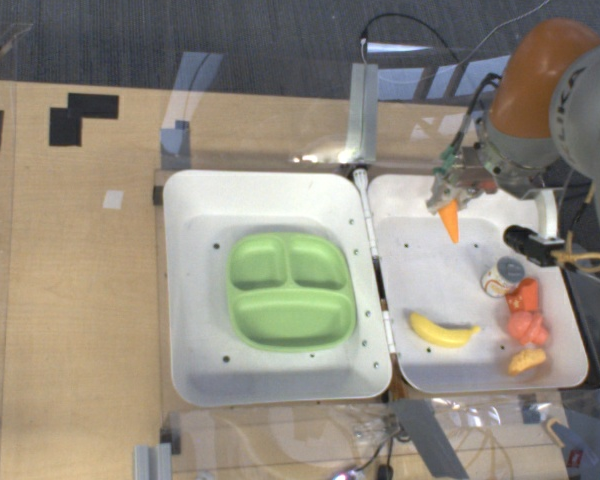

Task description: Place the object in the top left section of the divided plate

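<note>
1. The gripper (448, 198) is seen over the far part of the right bin (420, 368), close to its back wall. The grey arm with the orange band comes in from the right.
2. The claw is pinched on the wide end of an orange carrot (450, 224), which is held between the fingers.
3. The carrot is hung tip down, slightly tilted, over the bare white floor of the right bin. Whether the tip touches the floor cannot be told.
4. A green divided plate (285, 290) is laid flat near the middle of the left bin (195, 368). It has two small sections on the far side and one wide section on the near side.
5. The plate's top left section (257, 265) is well apart from the carrot, and the two bins' adjoining walls lie between them.
6. A yellow banana (442, 330) is laid in the near part of the right bin, with its ends curved upward in the view.
7. A small round can (502, 276) is placed right of and above the banana, just beside a red toy (525, 296).
8. A pink-red toy (528, 328) is set directly below the red one, touching or nearly touching it.
9. A small orange-yellow item (527, 361) is placed near the right bin's near right corner; its kind cannot be told.
10. Both bins are set side by side on a pale wooden bench (70, 298).
</note>
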Tool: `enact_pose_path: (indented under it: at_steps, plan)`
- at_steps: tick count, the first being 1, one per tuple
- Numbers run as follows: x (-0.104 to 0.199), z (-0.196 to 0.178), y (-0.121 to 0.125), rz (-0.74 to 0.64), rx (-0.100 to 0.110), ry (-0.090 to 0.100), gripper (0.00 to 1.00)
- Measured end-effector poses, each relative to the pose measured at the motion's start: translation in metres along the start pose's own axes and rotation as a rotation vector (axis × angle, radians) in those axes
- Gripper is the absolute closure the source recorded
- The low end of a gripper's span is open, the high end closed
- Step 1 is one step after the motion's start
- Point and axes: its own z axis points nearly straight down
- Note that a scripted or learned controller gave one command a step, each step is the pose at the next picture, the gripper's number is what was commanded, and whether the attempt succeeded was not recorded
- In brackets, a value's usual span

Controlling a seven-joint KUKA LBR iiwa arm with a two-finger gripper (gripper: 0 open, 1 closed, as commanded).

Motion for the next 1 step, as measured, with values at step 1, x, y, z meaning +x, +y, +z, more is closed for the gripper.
enact_pose_path:
  at_steps: [1]
  plan:
    - [0.0851, -0.0135, -0.0211, -0.024, 0.0, 0.003, 1.0]
